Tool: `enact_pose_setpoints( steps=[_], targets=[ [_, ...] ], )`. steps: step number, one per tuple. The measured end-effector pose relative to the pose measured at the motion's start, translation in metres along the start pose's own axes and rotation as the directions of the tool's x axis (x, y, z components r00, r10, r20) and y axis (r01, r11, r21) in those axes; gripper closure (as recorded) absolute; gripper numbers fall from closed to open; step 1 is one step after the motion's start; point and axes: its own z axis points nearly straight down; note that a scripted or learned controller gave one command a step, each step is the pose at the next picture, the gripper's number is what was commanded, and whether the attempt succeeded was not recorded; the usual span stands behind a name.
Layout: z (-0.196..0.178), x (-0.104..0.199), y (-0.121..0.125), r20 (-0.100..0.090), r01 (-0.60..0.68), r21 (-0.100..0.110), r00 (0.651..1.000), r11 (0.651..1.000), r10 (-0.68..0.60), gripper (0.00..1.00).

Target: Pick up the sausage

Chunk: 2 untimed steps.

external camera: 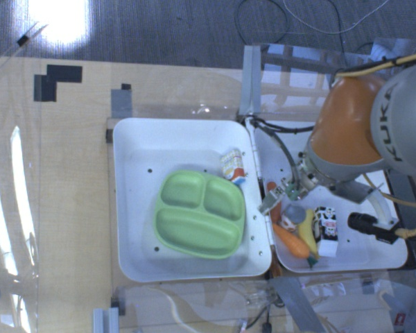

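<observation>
Nearest the lens, the carrot (291, 241) lies at the front of the right bin (374, 255), with a banana (308, 230) just beside it and a small black-and-white carton (326, 225) beyond the banana. Just behind the carrot's thick end sits a brownish-red piece, possibly the sausage (289, 216), though the arm's shadow blurs it. The pincer (283, 194) hangs right over that piece, low in the bin near the wall shared with the left bin (125, 207); whether it is spread or pressed together I cannot tell. Across that wall from the carrot, a green divided plate (200, 214) rests, a small packet (233, 165) behind it. Both bins stand on the bench (55, 186).
</observation>
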Motion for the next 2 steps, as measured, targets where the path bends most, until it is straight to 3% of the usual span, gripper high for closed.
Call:
enact_pose_setpoints(
  steps=[1,2],
  targets=[
    [0.000,0.004,-0.035,-0.001,-0.114,0.001,0.993,0.993,0.114,0.00],
    [0.000,0.030,-0.008,0.000,-0.142,-0.001,0.990,0.990,0.142,0.00]
  ],
)
